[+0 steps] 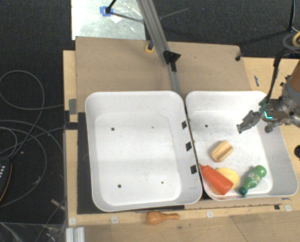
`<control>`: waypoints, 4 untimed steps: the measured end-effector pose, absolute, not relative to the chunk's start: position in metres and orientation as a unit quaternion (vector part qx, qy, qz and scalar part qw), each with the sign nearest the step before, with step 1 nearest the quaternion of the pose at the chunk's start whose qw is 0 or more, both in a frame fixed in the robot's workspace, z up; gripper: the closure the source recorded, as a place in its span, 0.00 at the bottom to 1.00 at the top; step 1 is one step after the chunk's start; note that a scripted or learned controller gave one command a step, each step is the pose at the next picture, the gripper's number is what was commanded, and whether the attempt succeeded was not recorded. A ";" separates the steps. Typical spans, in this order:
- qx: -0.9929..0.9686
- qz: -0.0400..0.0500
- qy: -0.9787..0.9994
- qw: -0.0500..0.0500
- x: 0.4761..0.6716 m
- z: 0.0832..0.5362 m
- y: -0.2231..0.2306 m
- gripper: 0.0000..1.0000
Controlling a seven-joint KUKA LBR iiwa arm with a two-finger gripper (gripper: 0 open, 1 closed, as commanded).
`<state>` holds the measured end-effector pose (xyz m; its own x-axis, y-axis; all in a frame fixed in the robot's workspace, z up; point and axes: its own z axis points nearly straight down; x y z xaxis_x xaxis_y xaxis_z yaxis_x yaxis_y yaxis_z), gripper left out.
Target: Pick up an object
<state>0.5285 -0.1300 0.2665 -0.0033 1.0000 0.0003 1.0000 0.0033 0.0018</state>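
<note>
Over the right bin (278,150), the gripper (258,124) hung with its fingers spread, grasping nothing. Within that bin, a tan block (221,150) lay below-left of it; a carrot (216,180), lemon (228,175) and green bottle (252,179) sat along the bin's near edge.

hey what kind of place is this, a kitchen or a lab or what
Most likely a robotics lab test bench: a robot gripper over two shallow white bins, toy food such as a green bottle, and loose cables on the dark floor.
</note>
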 end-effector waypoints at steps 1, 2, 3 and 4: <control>0.707 -0.001 0.707 -0.002 0.524 0.205 -0.131 0.00; 0.707 -0.001 0.707 -0.002 0.518 0.161 -0.133 0.00; 0.707 -0.001 0.707 -0.002 0.514 0.119 -0.131 0.00; 0.707 0.001 0.707 0.001 0.516 0.132 -0.132 1.00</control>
<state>0.5160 -0.1320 0.1316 -0.0004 1.0000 0.0001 1.0000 0.0004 0.0029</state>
